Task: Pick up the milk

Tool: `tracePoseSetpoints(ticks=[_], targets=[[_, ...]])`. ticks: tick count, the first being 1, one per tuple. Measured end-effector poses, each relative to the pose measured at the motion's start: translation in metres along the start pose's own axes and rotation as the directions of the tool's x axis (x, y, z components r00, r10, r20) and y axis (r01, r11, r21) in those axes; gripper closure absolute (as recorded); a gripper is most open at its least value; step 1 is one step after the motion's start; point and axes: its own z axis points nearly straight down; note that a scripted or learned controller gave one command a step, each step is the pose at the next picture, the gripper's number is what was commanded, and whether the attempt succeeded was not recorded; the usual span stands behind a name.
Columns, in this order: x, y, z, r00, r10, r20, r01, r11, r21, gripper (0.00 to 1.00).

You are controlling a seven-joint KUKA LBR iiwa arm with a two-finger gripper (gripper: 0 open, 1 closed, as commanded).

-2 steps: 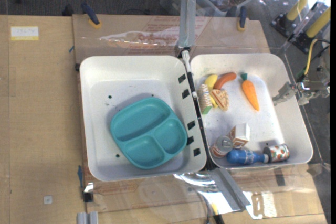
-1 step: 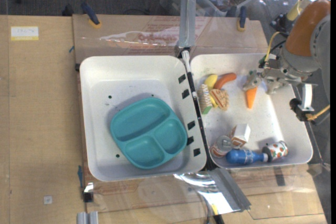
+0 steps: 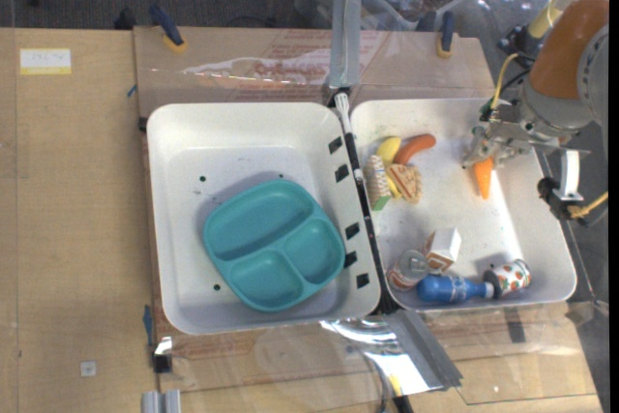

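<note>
The milk [image 3: 444,250], a small white carton, is seen lying in the right bin [image 3: 542,237] toward six o'clock, just above a blue bottle [image 3: 447,287]. The pincer [image 3: 486,153] is positioned at the bin's two o'clock, clamped on an orange carrot [image 3: 483,178]. A teal divided plate [image 3: 274,245] is noted in the left bin [image 3: 174,169].

**Wooden bench with two white bins**

The bench [image 3: 68,208] is pale wood, bare along its nine o'clock side. Two shallow white bins sit directly on it, touching along a shared middle edge. The left bin [image 3: 174,150] lies at the centre, the right bin [image 3: 542,251] toward three o'clock. A small white label [image 3: 44,60] is stuck flat on the wood toward ten o'clock, well apart from the bins.
</note>
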Motion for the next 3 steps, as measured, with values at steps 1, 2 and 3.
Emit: tracePoseSetpoints(ticks=[1, 2, 3], targets=[[0.073, -0.019, -0.126, 1.000, -0.031, 0.001, 0.031, 1.000, 0.002, 1.00], [0.073, -0.019, -0.126, 1.000, -0.031, 0.001, 0.031, 1.000, 0.003, 0.00], [0.078, 0.003, -0.003, 1.000, -0.030, 0.000, 0.030, 1.000, 0.008, 0.00]])
